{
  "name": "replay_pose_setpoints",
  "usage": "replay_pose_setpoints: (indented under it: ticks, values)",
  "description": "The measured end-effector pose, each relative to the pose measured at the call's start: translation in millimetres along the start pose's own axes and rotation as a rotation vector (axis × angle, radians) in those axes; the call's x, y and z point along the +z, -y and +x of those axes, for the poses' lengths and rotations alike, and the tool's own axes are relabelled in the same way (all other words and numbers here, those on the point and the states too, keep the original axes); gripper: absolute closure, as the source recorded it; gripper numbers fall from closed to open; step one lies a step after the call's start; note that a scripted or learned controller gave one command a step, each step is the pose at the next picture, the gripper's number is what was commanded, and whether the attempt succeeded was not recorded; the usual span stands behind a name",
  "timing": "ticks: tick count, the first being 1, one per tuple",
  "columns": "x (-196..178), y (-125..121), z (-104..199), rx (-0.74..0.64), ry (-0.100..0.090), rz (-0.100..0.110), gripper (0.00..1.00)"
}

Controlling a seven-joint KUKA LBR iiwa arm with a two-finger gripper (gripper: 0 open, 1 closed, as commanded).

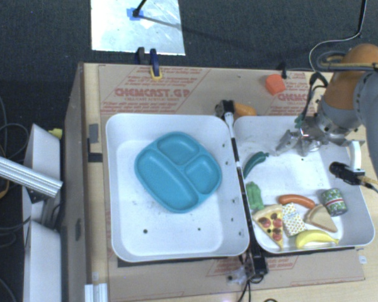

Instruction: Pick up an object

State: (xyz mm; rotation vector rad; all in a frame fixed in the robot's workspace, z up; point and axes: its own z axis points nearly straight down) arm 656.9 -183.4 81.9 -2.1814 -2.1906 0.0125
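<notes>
Arm (356,90) enters from the right edge, grey body with orange band at top right, wrist bent down and leftward into the right bin (365,231). Gripper (300,142) sits over the upper middle of that bin, fingers splayed well apart and pointing down-left toward the bin floor, nothing between them. Bare white floor directly under the fingertips.

Green pepper (255,162) lies left of the gripper, near the bin's left wall, apart from the fingers. Rest of the toy food is bunched along the bin's front: green pickle (254,195) by the left wall, pizza slice (270,222) just below it, sausage (296,201), checkered cube (294,222), bread slice (320,218), banana (316,238) at the front edge, small can (333,201) to the right. All well apart from the gripper.

Left bin (123,231) holds a blue divided plate (178,171), lying flat and turned at an angle. Orange block (275,84) rests on the cardboard (176,90) behind the right bin; an orange item (244,111) sits at the bins' shared rear corner.
</notes>
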Motion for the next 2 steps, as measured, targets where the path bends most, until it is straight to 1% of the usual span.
replay_pose_setpoints:
  ticks: [1, 2]
  values:
    - [-95.5, -9.1, -1.5, -0.001, 0.032, -0.047, 0.0]
    - [-35.0, 77.7, -22.3, 0.003, 0.031, -0.041, 0.0]
